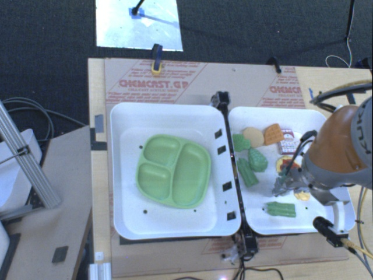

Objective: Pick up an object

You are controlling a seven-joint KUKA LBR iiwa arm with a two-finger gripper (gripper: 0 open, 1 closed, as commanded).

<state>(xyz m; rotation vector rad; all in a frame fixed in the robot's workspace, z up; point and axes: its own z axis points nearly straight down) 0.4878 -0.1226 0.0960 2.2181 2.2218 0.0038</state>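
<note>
The right bin (262, 223) holds several toy food pieces. Among them are a tan round piece (253, 135), an orange cracker (273, 134), a red and white box (287, 143), green pieces (258, 160) and a long green strip (247, 172). A flat green piece (281, 209) lies near the front wall. My gripper (282, 186) hangs low over the middle of this bin, just above the flat green piece and right of the strip. It partly covers a red and yellow item (283, 165). A small yellow piece (302, 196) lies beside it. Nothing visible is held.
The left bin (125, 214) holds a green divided plate (174, 170). A black clamp bar (230, 168) runs between the bins. The grey arm with its orange band (341, 144) covers the right bin's right side. Cables lie at the right edge.
</note>
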